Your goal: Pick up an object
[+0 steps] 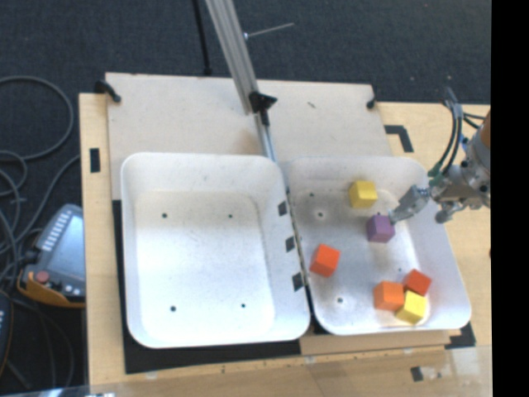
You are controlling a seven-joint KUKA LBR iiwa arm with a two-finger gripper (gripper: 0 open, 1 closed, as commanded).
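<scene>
On the counter (pixel 99 222), the left bin (pixel 207 251) takes the middle-left of the frame, and the right bin (pixel 331 188) beside it holds an orange cube (pixel 326 260) at its left, a yellow cube (pixel 362 193) near the top and a purple cube (pixel 380 227) at its centre. Lower right in that bin cluster an orange block (pixel 387 295), a yellow block (pixel 412 306) and a red block (pixel 418 282). At the right edge, the pincer (pixel 426 203) stands released over the bin's upper right rim, one finger (pixel 405 204) just beside the purple cube, grasping nothing.
</scene>
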